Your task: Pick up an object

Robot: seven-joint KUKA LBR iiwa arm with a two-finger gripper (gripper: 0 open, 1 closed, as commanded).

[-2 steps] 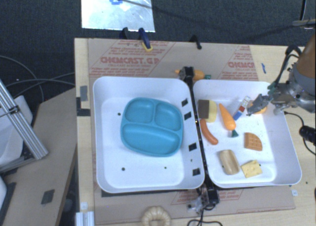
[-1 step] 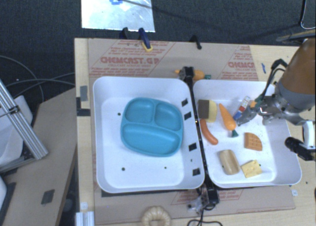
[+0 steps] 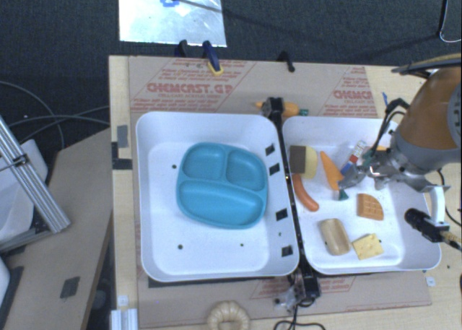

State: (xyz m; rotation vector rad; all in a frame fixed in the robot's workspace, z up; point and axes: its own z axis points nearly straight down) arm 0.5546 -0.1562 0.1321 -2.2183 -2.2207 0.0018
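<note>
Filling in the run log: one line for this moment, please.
arm: over right bin | gripper: low beside carrot | blue tray: left bin | nothing seen held

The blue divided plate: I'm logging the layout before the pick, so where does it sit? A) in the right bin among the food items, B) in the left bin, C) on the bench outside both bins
B: the blue divided plate lies flat in the left bin, while the food items are in the right bin.

The arm is a rounded orange-brown shell over a grey wrist section, with black cables looping along its side and silvery metal hardware toward the tip.
</note>
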